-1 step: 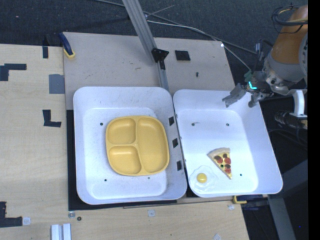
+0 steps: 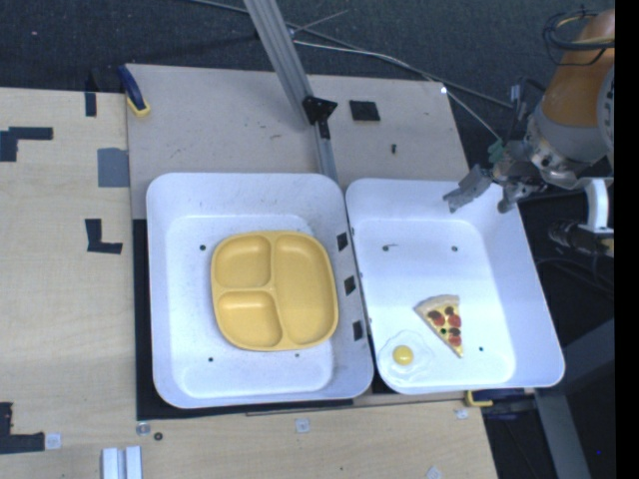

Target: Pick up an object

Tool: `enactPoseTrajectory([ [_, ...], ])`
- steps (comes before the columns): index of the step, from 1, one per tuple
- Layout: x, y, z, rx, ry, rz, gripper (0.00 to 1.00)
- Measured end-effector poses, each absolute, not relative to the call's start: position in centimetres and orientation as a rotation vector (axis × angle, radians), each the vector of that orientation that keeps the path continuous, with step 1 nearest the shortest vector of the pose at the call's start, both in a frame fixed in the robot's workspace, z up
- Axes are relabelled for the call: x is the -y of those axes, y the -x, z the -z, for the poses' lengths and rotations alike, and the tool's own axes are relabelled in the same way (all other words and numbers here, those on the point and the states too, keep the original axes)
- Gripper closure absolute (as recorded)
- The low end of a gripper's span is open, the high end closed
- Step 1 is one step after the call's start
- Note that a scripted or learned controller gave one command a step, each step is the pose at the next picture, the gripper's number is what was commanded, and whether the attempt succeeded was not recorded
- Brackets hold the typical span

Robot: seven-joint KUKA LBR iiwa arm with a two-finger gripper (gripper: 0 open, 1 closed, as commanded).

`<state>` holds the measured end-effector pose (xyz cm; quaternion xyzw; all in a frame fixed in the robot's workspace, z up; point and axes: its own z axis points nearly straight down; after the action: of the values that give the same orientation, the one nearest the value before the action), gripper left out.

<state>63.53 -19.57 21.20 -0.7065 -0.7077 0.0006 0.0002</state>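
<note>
Left of the divide between the two bins, the left bin [image 2: 170,267] holds a yellow three-compartment plate [image 2: 274,290], lying flat near its middle. Its broad, low rim could be hard for two fingers to bite; a grasp there may slide off or only tilt the plate.

Right of that same divide, the right bin [image 2: 499,267] carries two small toy foods toward its near edge: a fried egg [image 2: 403,355] at the near-left corner and a pizza slice [image 2: 442,323] just beside it, apart but close. Both lie flat and thin on the bin floor, so I judge the main risk is fingers closing above them, or scraping the floor and pushing one into the other or against the bin wall.

Farther right from the divide, at the far-right corner of the right bin, hangs the pincer [image 2: 482,190]. Its two dark fingers look spread apart, with nothing between them and nothing touched. It is well apart from the egg and pizza slice, so a misjudged descent from there would close on bare bin.
</note>
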Motion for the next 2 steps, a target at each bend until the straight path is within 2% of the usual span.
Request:
enactPoseTrajectory([
  [2, 20.3, -64.2, -10.1, 2.220, 2.217, -0.007, 0.00],
])
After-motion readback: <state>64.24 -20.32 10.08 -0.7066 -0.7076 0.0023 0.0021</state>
